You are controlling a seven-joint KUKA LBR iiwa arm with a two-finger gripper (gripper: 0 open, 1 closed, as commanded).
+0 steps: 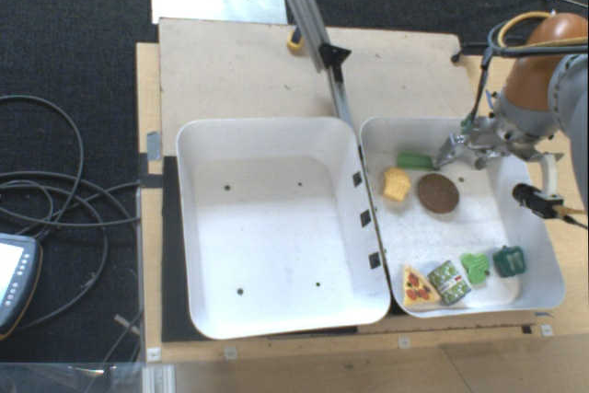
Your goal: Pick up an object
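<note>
Metal two-finger gripper [457,150] sat over the right white plastic bin [529,290], at its upper edge; couldn't tell its grip state. Nearest pick: flat green block [414,161], just beside the tip. Risk: tip was so near that bin's back wall that a descent could clip the rim or skid off the block. Round brown disc [438,193] and yellow chunk [397,185] crowded it from below. Pizza-slice toy [419,287], green printed box [449,281], light green piece [477,266], dark green piece [509,261] lay well apart, along the bin's near wall.

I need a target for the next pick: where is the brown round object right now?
The brown round object lies in the right bin, toward its far half, just right of the yellow piece and below-left of the gripper.
</note>
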